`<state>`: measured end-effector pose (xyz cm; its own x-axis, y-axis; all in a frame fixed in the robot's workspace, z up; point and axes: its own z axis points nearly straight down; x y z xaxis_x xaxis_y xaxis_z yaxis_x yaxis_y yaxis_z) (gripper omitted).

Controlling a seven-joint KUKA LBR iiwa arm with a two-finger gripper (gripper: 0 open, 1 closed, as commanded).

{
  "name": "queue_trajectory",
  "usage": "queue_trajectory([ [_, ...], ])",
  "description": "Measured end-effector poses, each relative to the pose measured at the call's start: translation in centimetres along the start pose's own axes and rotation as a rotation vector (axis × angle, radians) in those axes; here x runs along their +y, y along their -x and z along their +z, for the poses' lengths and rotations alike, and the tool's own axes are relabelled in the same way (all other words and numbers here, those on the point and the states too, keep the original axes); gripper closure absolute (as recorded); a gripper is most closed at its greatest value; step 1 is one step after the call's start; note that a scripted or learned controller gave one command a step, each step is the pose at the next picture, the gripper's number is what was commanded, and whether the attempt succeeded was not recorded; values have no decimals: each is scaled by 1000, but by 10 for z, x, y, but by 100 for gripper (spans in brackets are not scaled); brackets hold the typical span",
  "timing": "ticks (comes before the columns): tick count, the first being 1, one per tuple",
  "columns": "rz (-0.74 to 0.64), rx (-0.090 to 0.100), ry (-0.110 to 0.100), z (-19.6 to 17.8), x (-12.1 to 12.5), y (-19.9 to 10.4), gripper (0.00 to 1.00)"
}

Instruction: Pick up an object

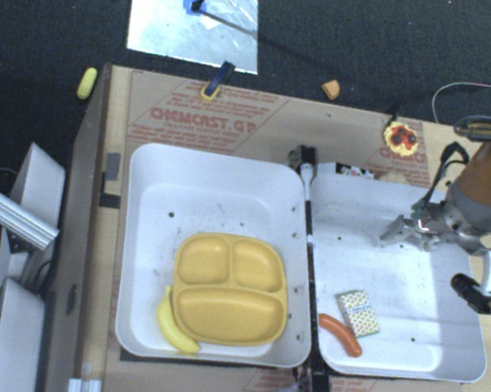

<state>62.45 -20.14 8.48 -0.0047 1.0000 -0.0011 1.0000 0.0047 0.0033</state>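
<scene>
A glossy yellow three-compartment plastic tray (pixel 231 288) and a banana (pixel 175 326) fill the left white bin (pixel 147 222). The right bin (pixel 441 354) holds an orange sausage (pixel 340 333) and a patterned packet (pixel 359 312). The metal gripper (pixel 411 230) hangs empty, fingers spread.

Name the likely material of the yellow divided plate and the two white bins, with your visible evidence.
Yellow divided plate: probably moulded plastic, smooth with a soft sheen and rounded compartment ridges.
White bins: likely thin plastic, matte, with rounded, formed rims. Neither is certain from looks alone.

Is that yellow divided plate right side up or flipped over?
Right side up: the yellow three-compartment plastic plate in the left white bin shows its hollow sections facing upward.
</scene>
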Motion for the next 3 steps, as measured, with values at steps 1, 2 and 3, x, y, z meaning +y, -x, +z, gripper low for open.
queue_trajectory([
  [1, 3, 1, -2, -14, -73, -29, 0],
  [2, 5, -1, -1, -44, -138, 5, 0],
  [3, 1, 2, -2, -40, -137, -82, 0],
])
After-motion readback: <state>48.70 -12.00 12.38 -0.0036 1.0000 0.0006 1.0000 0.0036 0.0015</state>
